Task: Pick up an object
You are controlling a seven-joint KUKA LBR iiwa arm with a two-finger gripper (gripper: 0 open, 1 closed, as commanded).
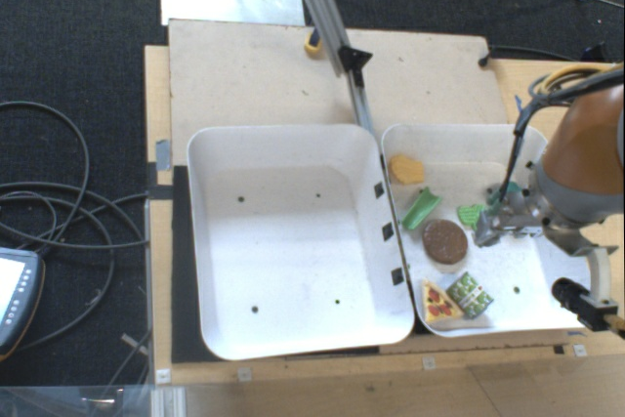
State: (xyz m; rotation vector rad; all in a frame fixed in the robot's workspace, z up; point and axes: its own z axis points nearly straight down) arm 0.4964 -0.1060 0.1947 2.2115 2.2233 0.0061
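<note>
Objects crowd the right bin [459,144] at lower right: we see an orange piece [407,170], green wedge [422,208], brown disc [444,241], pizza slice [438,303] and green packet [470,295]. The gripper [487,229] hangs beside the disc; we cannot tell its state.

A single fixed camera hangs above the bench [254,73] and looks down at a slant, far enough back to take in both white bins. The left bin [210,210] sits mid-frame, well left of the gripper [491,228]; the right bin [469,144] lies around it. The arm [586,161] enters from the right edge. Dark floor and cables [59,200] show far left.
</note>
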